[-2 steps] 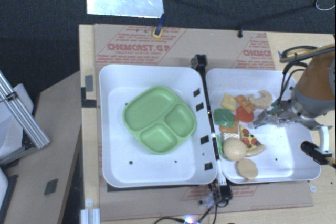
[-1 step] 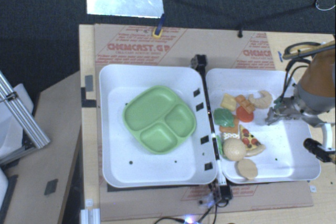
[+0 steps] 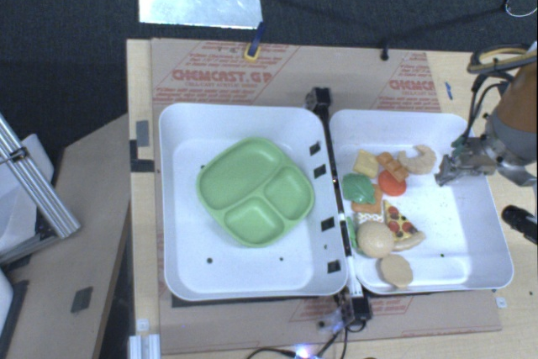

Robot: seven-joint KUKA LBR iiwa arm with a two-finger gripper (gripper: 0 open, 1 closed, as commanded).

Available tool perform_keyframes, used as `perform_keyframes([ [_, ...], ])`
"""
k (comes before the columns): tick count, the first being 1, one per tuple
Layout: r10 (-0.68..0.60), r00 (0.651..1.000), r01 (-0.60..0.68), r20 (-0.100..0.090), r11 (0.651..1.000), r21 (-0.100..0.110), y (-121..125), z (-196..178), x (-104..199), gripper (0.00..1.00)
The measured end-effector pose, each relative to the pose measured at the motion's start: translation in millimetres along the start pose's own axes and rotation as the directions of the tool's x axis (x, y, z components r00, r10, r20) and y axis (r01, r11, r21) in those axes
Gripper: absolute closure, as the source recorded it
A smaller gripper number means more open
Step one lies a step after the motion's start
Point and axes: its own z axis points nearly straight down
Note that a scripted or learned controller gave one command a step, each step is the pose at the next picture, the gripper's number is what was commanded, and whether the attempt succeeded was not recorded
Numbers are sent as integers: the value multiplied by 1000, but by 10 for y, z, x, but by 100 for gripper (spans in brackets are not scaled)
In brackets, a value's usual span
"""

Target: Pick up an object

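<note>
Two shallow white plastic bins sitting side by side on the bench: left bin (image 3: 181, 181) carrying a pale green three-compartment plastic tray (image 3: 255, 191) lying flat near its middle, right bin (image 3: 471, 231) carrying a cluster of toy food along its left half. Resting in that cluster: a yellow block (image 3: 366, 162), small orange pieces (image 3: 389, 161), a tan curved shrimp-like piece (image 3: 419, 158), a red round piece (image 3: 392, 183), a green leafy piece (image 3: 357, 187), a toy pizza slice (image 3: 402, 228), a beige round bun (image 3: 375, 239) and a tan oval (image 3: 395, 270) nearest the front wall. Grey two-finger gripper (image 3: 450, 171) hanging over the right bin's upper right part, just right of the shrimp-like piece, apart from it. Opening of the pincer not telling from this angle; nothing showing between its tips.
</note>
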Motion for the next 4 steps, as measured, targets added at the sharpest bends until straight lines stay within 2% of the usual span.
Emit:
perform_keyframes([
  [1,-1,1000,1,0,1000,1,3,-446,32,100],
  [2,-1,1000,1,-1,1000,3,17,-646,30,100],
  [3,-4,1000,4,-3,1000,5,-129,-742,502,100],
  [4,-4,1000,4,-4,1000,8,-432,-653,1026,100],
])
